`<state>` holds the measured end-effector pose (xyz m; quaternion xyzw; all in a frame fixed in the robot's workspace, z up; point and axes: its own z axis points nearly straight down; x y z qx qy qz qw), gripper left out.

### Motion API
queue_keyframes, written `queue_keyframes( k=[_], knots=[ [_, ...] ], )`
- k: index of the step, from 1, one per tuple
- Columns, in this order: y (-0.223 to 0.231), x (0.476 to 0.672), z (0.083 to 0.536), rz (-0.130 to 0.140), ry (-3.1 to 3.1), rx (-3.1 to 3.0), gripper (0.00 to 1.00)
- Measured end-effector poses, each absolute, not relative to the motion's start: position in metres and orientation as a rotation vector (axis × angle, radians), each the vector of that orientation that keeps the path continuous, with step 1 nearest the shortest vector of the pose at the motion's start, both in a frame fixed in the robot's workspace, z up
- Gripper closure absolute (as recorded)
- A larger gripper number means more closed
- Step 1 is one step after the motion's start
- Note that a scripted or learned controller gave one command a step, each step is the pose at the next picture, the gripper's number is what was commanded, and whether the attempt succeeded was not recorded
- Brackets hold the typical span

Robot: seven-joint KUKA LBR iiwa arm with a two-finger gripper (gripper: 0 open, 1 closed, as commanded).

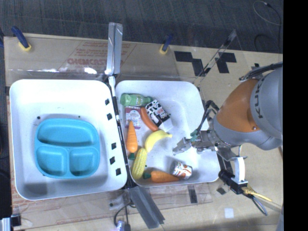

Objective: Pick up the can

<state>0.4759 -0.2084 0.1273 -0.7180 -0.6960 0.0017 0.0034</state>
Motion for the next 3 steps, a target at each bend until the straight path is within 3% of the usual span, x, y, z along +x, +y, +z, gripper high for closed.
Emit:
queue_keyframes(
  k=[1, 2, 3],
  knots=[
    [-0.209, 0.476, 0.127, 0.005, -2.182, -2.251, 0.00],
    [-0.195, 0.476, 0.090, 0.006, -1.548, -2.725, 0.00],
    [-0.176, 0.518, 0.119, 0.008, -1.349, -2.830, 0.00]
  ],
)
